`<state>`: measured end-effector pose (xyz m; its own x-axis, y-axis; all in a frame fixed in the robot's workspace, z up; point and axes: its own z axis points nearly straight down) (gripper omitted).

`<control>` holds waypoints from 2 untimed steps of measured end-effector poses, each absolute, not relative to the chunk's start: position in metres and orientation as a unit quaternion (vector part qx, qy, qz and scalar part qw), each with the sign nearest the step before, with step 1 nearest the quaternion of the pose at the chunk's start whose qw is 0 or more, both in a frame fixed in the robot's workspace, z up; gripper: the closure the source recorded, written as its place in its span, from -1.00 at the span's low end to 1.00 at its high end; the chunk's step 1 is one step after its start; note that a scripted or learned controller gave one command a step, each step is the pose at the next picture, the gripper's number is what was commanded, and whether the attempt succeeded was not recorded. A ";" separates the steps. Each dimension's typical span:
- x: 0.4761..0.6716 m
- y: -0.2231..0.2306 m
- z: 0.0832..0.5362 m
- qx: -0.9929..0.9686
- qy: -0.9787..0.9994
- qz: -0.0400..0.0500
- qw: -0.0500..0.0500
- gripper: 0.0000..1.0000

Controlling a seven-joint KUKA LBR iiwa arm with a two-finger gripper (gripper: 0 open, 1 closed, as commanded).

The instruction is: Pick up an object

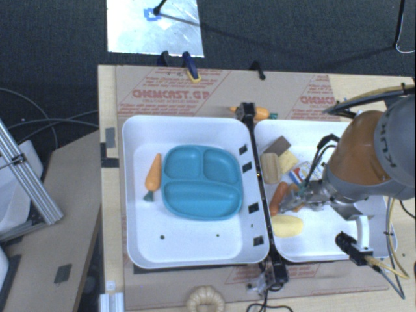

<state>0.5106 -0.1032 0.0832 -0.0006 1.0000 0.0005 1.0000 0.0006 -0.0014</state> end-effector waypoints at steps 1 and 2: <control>0.512 -0.104 0.095 -0.707 -0.707 -0.001 -0.001 1.00; 0.511 -0.109 0.139 -0.707 -0.707 -0.001 -0.002 1.00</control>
<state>0.5114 -0.1087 0.1391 -0.0002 1.0000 -0.0008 1.0000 0.0002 0.0044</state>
